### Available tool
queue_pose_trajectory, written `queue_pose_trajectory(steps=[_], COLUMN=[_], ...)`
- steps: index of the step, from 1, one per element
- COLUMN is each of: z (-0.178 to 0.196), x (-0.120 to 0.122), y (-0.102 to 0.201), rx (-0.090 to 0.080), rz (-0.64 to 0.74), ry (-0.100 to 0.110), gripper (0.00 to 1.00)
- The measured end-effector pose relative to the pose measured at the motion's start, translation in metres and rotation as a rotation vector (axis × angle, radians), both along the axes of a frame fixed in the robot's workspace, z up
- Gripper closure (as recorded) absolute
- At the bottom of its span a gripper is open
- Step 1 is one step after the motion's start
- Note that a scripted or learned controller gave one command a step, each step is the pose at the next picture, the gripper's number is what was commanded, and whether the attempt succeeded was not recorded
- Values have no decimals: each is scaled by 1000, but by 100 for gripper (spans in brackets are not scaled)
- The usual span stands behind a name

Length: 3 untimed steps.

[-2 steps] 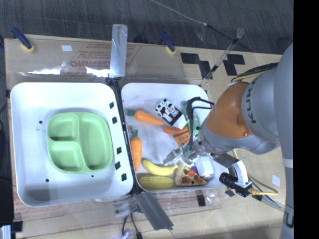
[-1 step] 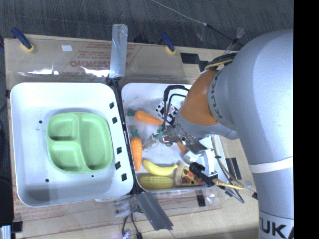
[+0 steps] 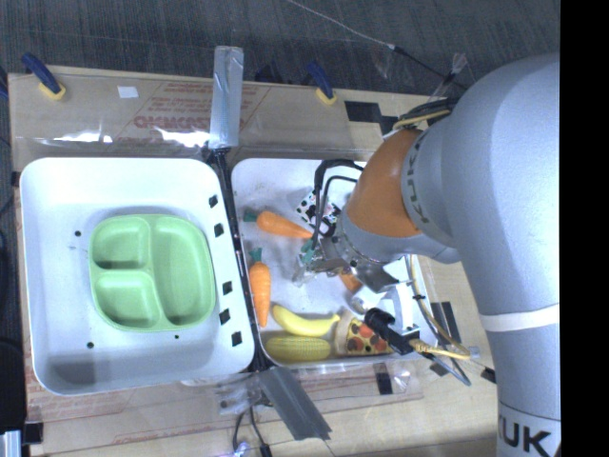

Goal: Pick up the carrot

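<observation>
From the camera above the worktop [image 3: 114, 112], two shallow white bins sit side by side. The left bin [image 3: 48, 208] carries a light green divided plate [image 3: 152, 271] with three compartments, lying flat near its middle. The right bin [image 3: 257, 174] holds the food items. One carrot [image 3: 259, 291] lies along the bin's left wall, its length running roughly up and down in the picture, leafy end toward the top. A second carrot [image 3: 284, 225] lies further up, slanted, with its green end pointing toward the left wall; the two are near each other but apart. Below them a banana [image 3: 304, 321] curves across the bin floor, and just under it an ear of corn [image 3: 297, 348] lies along the lower wall, touching or nearly touching the banana. To the right of the banana sits a slice of pizza [image 3: 357, 334] (partly covered by a dark piece of the arm's hardware).

The grey arm [image 3: 504, 188] with its orange band [image 3: 381, 193] reaches in from the right and hangs over the right bin. The gripper [image 3: 319, 253] is low between the slanted carrot and the banana; whether it is spread or pressed together I cannot tell, and nothing is visibly held by it.
</observation>
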State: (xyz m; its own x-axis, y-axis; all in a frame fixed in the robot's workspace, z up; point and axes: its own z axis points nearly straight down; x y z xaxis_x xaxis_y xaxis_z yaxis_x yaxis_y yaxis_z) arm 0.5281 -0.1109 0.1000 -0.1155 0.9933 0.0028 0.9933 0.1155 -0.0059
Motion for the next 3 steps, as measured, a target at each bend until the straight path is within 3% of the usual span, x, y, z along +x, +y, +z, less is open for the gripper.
queue_pose_trajectory(steps=[1,2,3], z=[65,38,-9], x=[-17,-53,-49], y=[-38,-4,19], rx=[-3,-2,-2], rz=[-369,-591,-627], ry=[-5,3,-1], gripper=[100,100,100])
